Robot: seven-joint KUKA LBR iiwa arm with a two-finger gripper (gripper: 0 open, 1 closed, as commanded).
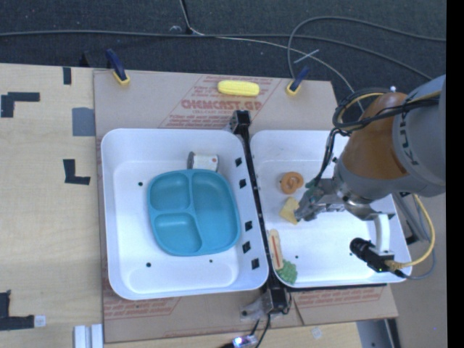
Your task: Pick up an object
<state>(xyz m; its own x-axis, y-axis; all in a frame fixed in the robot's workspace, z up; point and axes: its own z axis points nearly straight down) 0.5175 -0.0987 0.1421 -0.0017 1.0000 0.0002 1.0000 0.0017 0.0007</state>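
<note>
I see the arm (391,143) reaching in from the right over the right bin (319,267), with the left bin (123,151) taken up mostly by a blue divided tray (194,212) and a small whitish item (204,161) just beyond it at the far side. My gripper (310,207) is down low in the right bin, its tip right against a pale yellow block (290,210); from this angle I cannot tell how wide it stands or whether anything is in its grasp. I judge this as the reach-and-close step: the approach looks made, the lift not yet done. The next move, as I read it, calls for a firm close around the block and a straight raise, watching that the piece does not slide away toward the divider. The block looks small, wedge-like and pale, lying flat on the bin floor near the middle. Just far of it sits a round brown piece (292,182), and near the divider at the near edge lie an orange stick (275,246) and a small green item (288,271)
</note>
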